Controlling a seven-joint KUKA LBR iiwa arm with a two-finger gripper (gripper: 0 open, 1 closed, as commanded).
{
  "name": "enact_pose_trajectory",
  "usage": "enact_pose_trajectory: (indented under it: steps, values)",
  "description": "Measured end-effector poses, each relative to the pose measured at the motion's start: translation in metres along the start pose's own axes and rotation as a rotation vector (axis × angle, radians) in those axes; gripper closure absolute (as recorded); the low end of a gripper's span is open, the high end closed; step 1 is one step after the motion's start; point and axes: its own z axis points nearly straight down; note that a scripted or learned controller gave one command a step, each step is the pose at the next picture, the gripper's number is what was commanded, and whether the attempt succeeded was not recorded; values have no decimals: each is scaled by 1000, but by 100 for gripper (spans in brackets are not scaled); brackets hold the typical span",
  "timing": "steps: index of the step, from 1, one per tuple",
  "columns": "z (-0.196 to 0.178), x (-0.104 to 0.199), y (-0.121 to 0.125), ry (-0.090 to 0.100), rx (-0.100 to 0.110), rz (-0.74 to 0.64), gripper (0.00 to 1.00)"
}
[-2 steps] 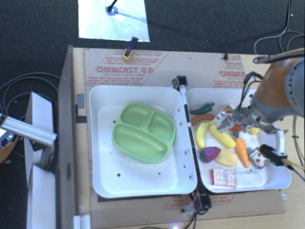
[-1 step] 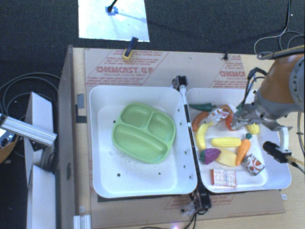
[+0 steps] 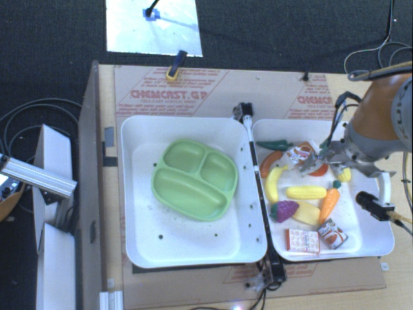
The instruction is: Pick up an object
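you see smooth white plastic bins (image 3: 193, 254), a glossy green plastic plate (image 3: 193, 179), and matt printed cardboard (image 3: 193, 89) beneath them.

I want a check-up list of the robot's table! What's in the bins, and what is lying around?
Surface: cardboard-topped bench bearing two white bins.
Job's things: right bin holds toy food: banana, carrot, corn, grapes, small packets.
Clutter: left bin holds a green divided plate.
Grippers: gripper low over the right bin's food; grasp not readable.
Cables: black loops on the floor at left; wires near the arm.
Surroundings: dark carpet, pale sheet beyond the bench.
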Motion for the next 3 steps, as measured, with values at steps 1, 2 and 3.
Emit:
enact_pose_trajectory:
  steps: [1,2,3]
  values:
    - [23,-33,60,23,64,-13,0]
    - [23,-27,52,6,33,-2,0]
    - [14,-26,55,0,16,-3,100]
